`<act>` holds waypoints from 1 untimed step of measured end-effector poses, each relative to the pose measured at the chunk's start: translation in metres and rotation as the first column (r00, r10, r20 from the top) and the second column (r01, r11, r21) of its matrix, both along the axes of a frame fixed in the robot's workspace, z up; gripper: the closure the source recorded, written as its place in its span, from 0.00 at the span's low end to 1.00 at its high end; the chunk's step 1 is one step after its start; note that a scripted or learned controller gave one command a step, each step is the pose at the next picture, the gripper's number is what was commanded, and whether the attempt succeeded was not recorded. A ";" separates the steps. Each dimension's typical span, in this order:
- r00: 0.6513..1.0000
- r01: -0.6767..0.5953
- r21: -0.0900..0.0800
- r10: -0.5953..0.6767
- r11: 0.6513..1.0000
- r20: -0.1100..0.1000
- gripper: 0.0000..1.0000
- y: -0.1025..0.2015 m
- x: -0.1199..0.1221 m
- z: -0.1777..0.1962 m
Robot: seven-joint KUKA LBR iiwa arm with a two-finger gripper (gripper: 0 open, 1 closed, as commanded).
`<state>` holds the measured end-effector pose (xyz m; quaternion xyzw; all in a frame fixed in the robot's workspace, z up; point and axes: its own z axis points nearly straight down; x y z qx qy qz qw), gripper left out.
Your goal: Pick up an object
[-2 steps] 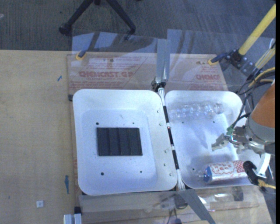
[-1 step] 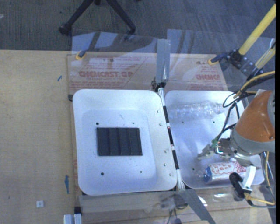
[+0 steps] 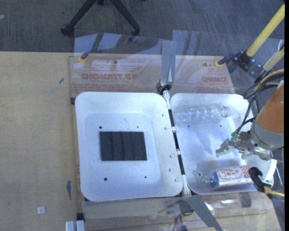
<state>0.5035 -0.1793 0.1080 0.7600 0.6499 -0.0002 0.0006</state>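
- Here, your two-finger metal gripper [image 3: 226,149] hangs over the right white bin [image 3: 198,135]; whether it grasps anything cannot be told.
- Clear plastic bottle [image 3: 202,113] lies at the far wall.
- Red-and-white labelled bottle [image 3: 228,176] lies near the front.
- Dark ribbed rectangular block [image 3: 123,145] sits in the left white bin [image 3: 90,113].

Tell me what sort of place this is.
Probably a robotics lab's bin-picking test bench: two shallow white bins sit side by side on a plywood bench, a grey arm's gripper hangs over the right one, and a tripod base stands on carpet.

Bright, even overhead light; glare on white bins [image 3: 90,108]; slight softness.
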 end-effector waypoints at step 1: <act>0.997 0.078 0.006 -0.078 0.997 -0.002 0.00 -0.035 0.036 0.017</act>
